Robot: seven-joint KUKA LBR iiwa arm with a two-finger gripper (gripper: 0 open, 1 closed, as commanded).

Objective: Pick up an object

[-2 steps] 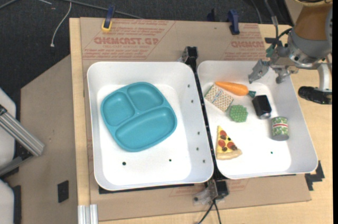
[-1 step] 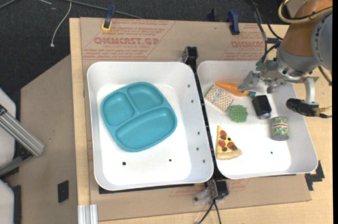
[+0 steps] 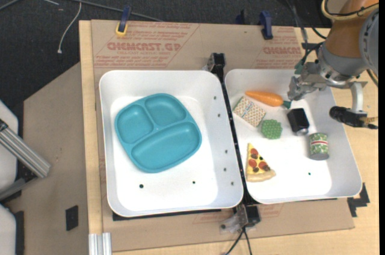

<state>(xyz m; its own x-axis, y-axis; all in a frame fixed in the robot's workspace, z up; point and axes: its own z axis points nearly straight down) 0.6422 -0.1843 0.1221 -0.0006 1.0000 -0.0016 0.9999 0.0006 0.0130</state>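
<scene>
The right bin [image 3: 337, 184] holds several small objects. An orange carrot [image 3: 263, 97] lies near its back edge, and beside it sits a tan patterned block [image 3: 249, 111]. A round green piece [image 3: 271, 129], a black block [image 3: 297, 120], a small green-labelled can [image 3: 319, 145] and a toy pizza slice [image 3: 258, 164] lie further forward. My gripper [image 3: 293, 97] hangs low over the bin, just right of the carrot's tip and above the black block. Nothing shows between its fingers.
A blue divided plate [image 3: 158, 131] lies in the left bin [image 3: 120, 193]. A black divider [image 3: 225, 109] runs between the bins. Clamps [image 3: 264, 25] hold the cardboard at the back. The arm's wrist [image 3: 346, 37] looms over the right bin's back right corner.
</scene>
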